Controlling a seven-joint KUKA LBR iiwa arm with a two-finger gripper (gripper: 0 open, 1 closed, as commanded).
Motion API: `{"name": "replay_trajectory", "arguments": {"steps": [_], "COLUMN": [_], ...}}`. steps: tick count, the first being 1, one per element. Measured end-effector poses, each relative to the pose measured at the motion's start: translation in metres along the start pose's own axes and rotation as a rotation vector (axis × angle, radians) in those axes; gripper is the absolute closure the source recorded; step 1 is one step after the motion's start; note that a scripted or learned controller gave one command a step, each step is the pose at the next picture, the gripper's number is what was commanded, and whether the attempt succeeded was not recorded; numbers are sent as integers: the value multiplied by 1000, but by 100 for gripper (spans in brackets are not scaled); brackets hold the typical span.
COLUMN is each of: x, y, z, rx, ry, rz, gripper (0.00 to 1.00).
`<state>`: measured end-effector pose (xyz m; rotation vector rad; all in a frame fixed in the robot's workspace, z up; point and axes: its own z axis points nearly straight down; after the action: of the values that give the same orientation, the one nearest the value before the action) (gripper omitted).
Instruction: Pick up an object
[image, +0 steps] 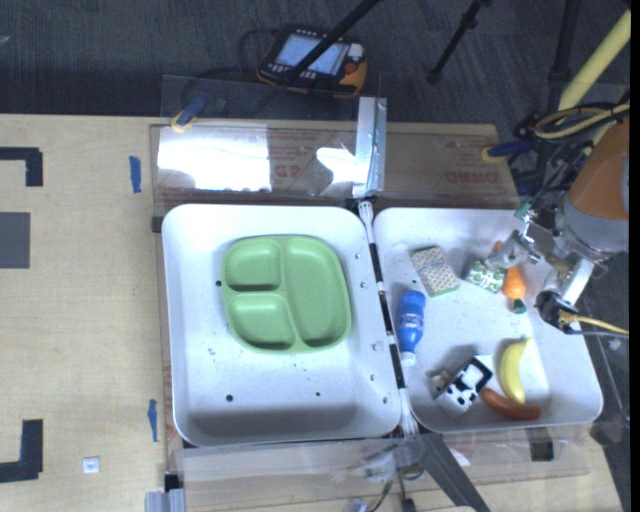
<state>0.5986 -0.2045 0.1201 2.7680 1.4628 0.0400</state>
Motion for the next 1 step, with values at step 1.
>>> {"name": "replay_trajectory", "arguments": {"steps": [1], "x": [11], "y": [17], "z": [9], "rx": [-3], "ry": [3], "rz": [-158], "gripper": [0]}}
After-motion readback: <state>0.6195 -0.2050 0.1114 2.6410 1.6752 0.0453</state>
